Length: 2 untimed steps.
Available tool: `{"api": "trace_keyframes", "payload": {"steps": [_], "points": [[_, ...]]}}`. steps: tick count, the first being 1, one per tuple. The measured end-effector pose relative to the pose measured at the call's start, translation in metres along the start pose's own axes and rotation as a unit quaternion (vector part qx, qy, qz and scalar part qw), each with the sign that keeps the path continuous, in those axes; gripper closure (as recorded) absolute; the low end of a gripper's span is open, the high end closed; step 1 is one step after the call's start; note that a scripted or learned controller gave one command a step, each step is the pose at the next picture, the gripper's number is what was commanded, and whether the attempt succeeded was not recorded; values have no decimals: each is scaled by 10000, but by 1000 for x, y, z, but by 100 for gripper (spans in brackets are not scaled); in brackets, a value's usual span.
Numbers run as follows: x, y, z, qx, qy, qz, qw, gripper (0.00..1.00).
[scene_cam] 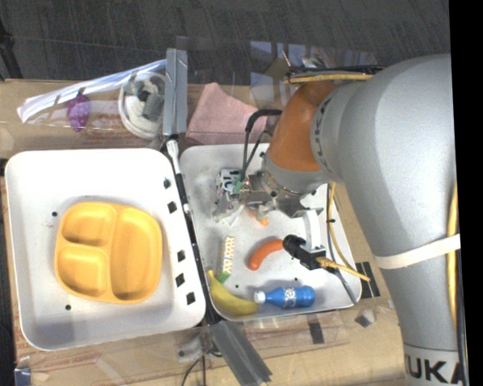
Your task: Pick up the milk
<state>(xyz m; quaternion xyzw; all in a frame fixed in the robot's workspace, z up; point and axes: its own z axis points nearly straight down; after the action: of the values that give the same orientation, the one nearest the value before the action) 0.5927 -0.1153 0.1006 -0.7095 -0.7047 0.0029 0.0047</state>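
The gripper (233,192) sits low in the upper-left part of the right bin (344,300); whether it grips anything cannot be told from this slanted view. Behind it the orange band (291,137) and the bulky grey arm (393,156) stretch in from the right. What may be the milk, a small spotted carton (228,252), lies apart below the gripper, just above the banana (228,297), near a blue bottle (287,296).
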Motion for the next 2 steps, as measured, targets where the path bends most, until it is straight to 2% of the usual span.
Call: {"api": "trace_keyframes", "payload": {"steps": [1, 2], "points": [[-8, 64, 9, -29, -7, -57, 10000, 0], [-6, 64, -1, -13, -4, -107, 9999, 100]]}}
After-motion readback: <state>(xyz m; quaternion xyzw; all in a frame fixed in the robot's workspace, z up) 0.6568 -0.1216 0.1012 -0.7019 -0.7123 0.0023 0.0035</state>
